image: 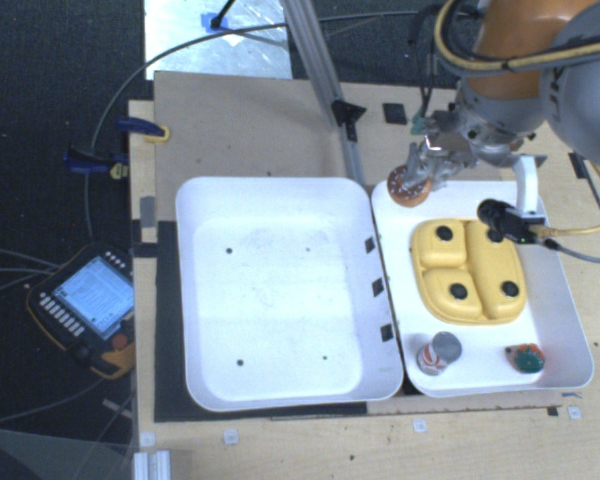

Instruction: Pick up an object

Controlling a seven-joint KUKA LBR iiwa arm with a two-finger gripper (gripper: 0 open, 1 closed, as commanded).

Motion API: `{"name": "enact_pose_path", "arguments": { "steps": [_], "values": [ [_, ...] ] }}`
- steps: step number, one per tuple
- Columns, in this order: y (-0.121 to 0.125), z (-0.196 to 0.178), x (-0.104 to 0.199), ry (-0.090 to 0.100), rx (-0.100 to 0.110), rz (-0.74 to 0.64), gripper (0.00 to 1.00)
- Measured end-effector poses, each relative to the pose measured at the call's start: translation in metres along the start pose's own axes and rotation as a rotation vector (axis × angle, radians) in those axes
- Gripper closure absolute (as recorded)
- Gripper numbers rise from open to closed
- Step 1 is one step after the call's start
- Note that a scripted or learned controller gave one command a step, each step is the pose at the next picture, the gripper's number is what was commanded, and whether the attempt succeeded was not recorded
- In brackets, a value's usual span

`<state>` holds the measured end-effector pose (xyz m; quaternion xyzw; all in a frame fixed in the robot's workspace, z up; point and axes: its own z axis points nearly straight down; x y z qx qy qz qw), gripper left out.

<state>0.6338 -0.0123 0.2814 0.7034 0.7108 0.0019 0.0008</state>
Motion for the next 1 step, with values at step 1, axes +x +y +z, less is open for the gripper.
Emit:
{"name": "enact_pose_path", "arguments": {
  "steps": [1],
  "values": [
    [0.004,0.026,0.0425,-0.001,0.003,0.002,1.0]
  ]
}}
